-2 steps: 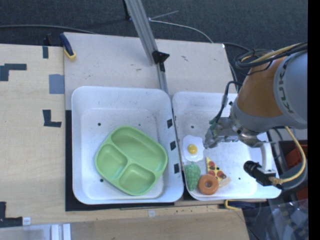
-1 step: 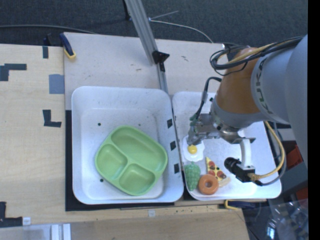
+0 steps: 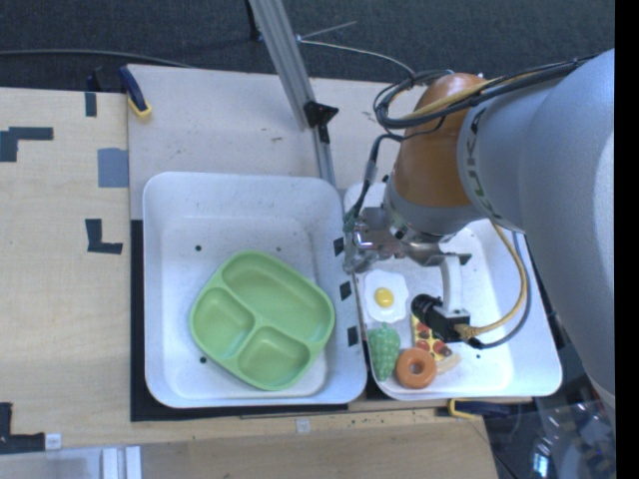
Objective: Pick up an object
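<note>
Where the grey arm (image 3: 539,118) bends down over the bench, its claw (image 3: 357,255) hangs above the right bin (image 3: 519,367), at the edge that lies beside the left bin (image 3: 170,208). Whether the claw is wide or narrow cannot be told, since the wrist and the orange band (image 3: 434,158) cover it from above. Just below the claw, towards the near edge of the view, lies a toy fried egg (image 3: 383,297). Further on the same way sits a green leafy toy (image 3: 383,347). An orange ring (image 3: 415,368) touches its right side, and a red and yellow piece (image 3: 436,345) lies against the ring. Down and to the view's left of the claw, a green divided plate (image 3: 262,319) lies flat in the left bin
</note>
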